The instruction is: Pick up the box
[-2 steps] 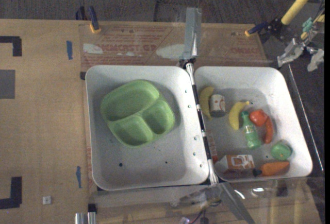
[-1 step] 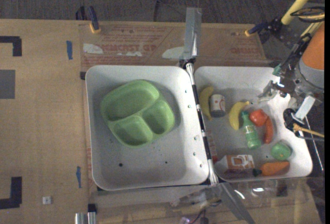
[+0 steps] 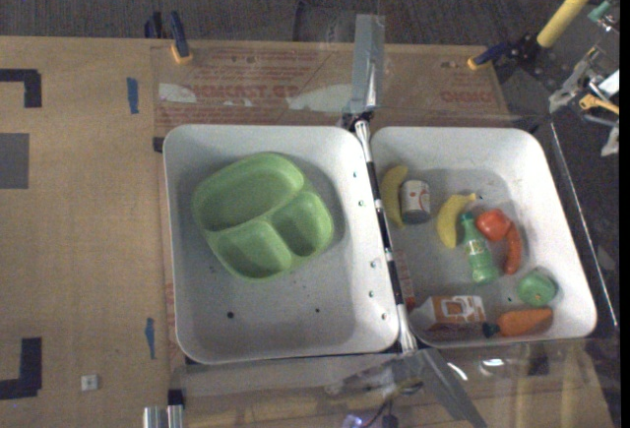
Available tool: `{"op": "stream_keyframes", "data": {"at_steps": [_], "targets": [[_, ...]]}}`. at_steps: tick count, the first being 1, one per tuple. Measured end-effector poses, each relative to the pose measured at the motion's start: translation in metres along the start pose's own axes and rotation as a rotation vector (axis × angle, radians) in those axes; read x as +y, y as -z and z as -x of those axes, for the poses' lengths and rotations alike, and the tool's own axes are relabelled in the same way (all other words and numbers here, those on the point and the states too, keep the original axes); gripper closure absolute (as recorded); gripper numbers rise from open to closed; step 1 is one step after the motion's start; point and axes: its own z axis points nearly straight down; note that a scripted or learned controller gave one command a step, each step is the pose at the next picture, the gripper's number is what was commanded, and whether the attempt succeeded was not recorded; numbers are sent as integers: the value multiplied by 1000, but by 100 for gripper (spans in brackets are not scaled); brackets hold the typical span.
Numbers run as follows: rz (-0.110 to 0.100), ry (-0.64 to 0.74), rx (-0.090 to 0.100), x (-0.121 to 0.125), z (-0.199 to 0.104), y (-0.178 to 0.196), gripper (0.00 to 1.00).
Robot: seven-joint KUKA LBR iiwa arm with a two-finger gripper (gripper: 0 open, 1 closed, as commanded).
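The box (image 3: 455, 312) is a small orange and brown carton with a white patch. It lies flat in the right bin (image 3: 551, 170), against the bin's front wall near its left corner. An orange carrot (image 3: 525, 321) lies just to the right of it, close to its end. Nothing covers the box from above.
The right bin also holds two bananas (image 3: 393, 192) (image 3: 452, 217), a small can (image 3: 415, 200), a green bottle (image 3: 479, 254), a red fruit (image 3: 492, 222), a red pepper (image 3: 513, 249) and a green round item (image 3: 536, 288). A green divided plate (image 3: 264, 214) sits in the left bin (image 3: 197, 318).
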Motion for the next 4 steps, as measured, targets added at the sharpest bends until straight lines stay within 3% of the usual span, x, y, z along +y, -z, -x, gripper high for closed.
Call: {"op": "stream_keyframes", "data": {"at_steps": [1, 2, 3, 4], "targets": [[0, 8, -3, -1, -4, 9, 100], [0, -269, 0, 35, -19, 98, 100], [-1, -269, 0, 35, -19, 98, 0], [-5, -369, -1, -19, 27, -123, 0]]}}
